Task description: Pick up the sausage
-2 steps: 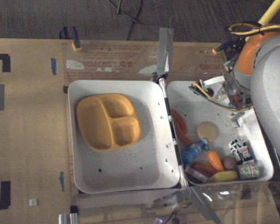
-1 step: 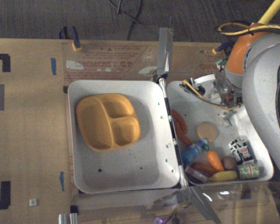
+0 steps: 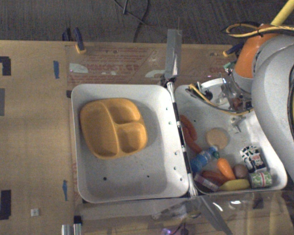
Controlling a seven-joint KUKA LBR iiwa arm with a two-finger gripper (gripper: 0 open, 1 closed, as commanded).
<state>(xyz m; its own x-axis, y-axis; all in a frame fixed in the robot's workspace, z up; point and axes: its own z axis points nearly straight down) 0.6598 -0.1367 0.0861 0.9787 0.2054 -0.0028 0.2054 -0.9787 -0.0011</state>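
Reaching in from the right, the grey arm with an orange band (image 3: 247, 58) hangs over the far end of the right shallow white bin (image 3: 279, 175); its pincer (image 3: 233, 103) sits low near that bin's far wall, and whether it is released or clenched cannot be told. The reddish-orange sausage (image 3: 188, 129) lies along the right bin's left wall, well apart from the pincer. Nearby lie a round tan cookie-like disc (image 3: 217, 138), a blue plastic bottle (image 3: 204, 159), an orange carrot (image 3: 226, 169), a yellow banana (image 3: 235, 184), a black-and-white patterned carton (image 3: 252, 158) and a small green-labelled can (image 3: 260, 179). The left white bin (image 3: 137, 180) holds a yellow three-compartment plate (image 3: 113, 127). Both bins rest on the brown desk (image 3: 29, 131).
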